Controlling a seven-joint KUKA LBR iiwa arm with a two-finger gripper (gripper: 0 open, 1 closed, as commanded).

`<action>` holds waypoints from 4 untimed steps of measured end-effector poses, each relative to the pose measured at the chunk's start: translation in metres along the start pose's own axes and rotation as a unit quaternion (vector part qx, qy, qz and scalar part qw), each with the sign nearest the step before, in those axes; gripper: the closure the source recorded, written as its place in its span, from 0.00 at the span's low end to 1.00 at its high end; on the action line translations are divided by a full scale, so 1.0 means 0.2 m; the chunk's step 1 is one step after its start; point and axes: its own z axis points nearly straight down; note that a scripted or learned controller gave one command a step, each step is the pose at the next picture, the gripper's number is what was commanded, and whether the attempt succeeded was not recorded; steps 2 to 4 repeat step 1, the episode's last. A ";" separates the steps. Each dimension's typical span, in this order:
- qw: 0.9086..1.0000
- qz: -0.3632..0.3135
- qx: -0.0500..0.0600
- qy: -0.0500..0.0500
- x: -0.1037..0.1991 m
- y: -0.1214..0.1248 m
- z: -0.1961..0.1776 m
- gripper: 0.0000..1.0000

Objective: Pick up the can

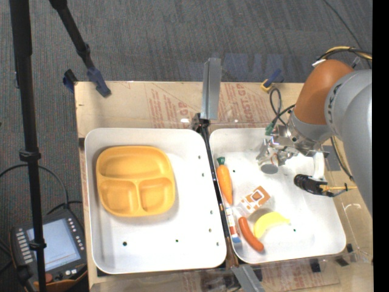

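Two white bins sit mid-frame; in the right bin (316,236), the gripper (271,157), fingers' spread indiscernible, hovers at the small can (269,168), likely light, rigid, slippery—best pinched across its sides.

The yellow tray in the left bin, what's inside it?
The yellow tray shows three compartments with bare yellow floors, nothing lying in them. It covers the white bin floor beneath, so what's underneath can't be seen.

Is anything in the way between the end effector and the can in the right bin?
Nothing visible. The end effector hangs at the far side of the right bin, right above the can. The carrot, the small carton and the banana lie off to the side, nearer the camera.
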 end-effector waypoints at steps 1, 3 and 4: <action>1.000 0.031 -0.001 0.000 0.24 -0.04 -0.31 1.00; 1.000 0.031 -0.001 0.000 0.24 -0.04 -0.31 1.00; 1.000 0.031 -0.001 0.000 0.24 -0.04 -0.31 1.00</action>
